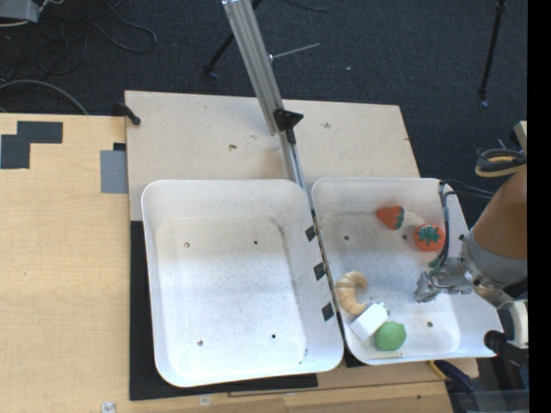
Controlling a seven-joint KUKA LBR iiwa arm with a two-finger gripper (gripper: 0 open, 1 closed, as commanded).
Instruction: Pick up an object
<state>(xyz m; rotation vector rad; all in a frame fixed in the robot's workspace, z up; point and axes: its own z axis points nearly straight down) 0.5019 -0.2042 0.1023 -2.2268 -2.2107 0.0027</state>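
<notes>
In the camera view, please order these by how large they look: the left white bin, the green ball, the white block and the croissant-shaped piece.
1. Left white bin, far the largest.
2. Croissant-shaped piece.
3. White block and green ball: they look about alike, so I leave them tied.

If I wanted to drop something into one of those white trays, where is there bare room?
The left tray has its whole floor bare, wall to wall. The right tray is crowded: two red toys near the far wall, a croissant, white block and green ball at its near left, the claw on the right. Its bare patch lies between the toys and the croissant.
</notes>
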